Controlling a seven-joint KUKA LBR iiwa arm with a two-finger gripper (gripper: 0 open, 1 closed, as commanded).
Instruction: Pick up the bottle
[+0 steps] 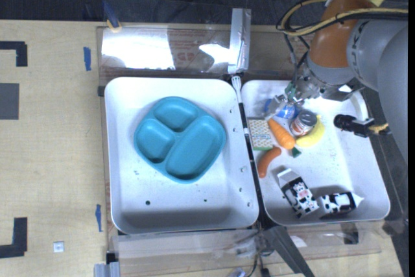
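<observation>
At the back of the right bin (363, 185), gripper (299, 90) low over the clutter, finger state impossible to tell. Just beneath and touching or nearly so, bottle (286, 111) with blue label, lying tilted near the bin's left wall. Beside it, a grey-capped jar (306, 120) on a banana (316, 132), a carrot (281, 134) crossing in front, a second carrot (268, 161) lower down. Nearer the front, two cow-patterned cartons (299, 193). Across the divider, blue sectioned plate (180, 139) in the left bin (123, 159).
</observation>
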